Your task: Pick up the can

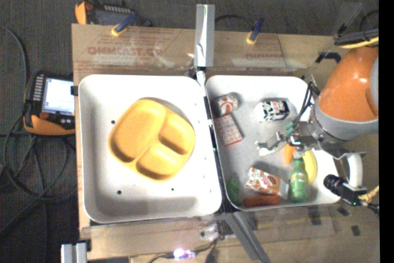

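Observation:
The can (226, 103), small with a red and white label, lies on its side in the far left corner of the right bin (246, 82). My gripper (278, 140) hovers over the middle right of that bin, roughly a hand's width to the right of the can and nearer the front. It does not touch the can. The grey and orange arm (348, 98) comes in from the right and hides part of the bin's right wall.
A flat red packet (229, 130) lies just in front of the can, and a black and white carton (274, 109) to its right. By the gripper sit an orange piece (288, 154), a green bottle (298, 179), a banana (311, 167) and a snack pack (263, 182). The left bin holds a yellow divided plate (152, 138).

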Robot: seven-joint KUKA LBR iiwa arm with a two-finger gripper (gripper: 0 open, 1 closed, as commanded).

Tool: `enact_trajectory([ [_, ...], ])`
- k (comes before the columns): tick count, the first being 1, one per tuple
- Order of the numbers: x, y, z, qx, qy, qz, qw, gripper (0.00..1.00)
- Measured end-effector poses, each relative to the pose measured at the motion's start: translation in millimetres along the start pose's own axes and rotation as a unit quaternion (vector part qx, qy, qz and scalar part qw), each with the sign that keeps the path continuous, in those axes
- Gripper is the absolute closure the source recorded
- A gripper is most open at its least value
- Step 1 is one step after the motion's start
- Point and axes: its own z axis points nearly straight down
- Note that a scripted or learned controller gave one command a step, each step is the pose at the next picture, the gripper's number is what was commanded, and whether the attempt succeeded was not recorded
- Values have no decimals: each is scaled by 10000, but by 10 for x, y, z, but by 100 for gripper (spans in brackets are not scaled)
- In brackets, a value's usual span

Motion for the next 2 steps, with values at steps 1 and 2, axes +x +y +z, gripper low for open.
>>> enact_trajectory([
  [1, 259, 23, 1047, -55, 3, 1062, 9943, 0],
  [2, 247, 26, 963, -61, -11, 1069, 9943, 100],
])
